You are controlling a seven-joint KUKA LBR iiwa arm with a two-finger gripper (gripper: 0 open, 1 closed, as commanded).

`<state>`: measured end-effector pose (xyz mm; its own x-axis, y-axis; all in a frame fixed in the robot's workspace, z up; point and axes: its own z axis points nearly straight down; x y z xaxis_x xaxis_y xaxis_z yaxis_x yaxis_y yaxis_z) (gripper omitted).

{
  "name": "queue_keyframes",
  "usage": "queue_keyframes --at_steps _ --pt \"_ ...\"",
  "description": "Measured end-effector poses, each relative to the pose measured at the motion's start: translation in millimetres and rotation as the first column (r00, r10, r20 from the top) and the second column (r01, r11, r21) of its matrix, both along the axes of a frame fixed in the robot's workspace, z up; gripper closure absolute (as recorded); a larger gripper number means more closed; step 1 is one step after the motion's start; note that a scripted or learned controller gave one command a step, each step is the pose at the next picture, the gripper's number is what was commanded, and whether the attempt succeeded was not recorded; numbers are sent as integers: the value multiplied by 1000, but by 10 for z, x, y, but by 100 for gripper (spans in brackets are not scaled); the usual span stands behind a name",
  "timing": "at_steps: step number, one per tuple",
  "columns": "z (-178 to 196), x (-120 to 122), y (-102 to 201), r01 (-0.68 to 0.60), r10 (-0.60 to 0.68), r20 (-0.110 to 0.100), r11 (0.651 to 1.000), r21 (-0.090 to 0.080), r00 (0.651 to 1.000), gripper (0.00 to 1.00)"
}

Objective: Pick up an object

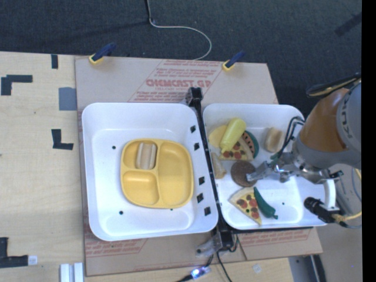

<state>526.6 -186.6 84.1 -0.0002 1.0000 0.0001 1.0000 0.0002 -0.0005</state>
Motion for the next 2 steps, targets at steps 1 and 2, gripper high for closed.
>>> queue_keyframes --at_steps 1,2 --pt "145 24 10 -2 2 5 1000 2 1000 100" --pt "756 -16 -28 0 0 4 1000 -2 1000 100"
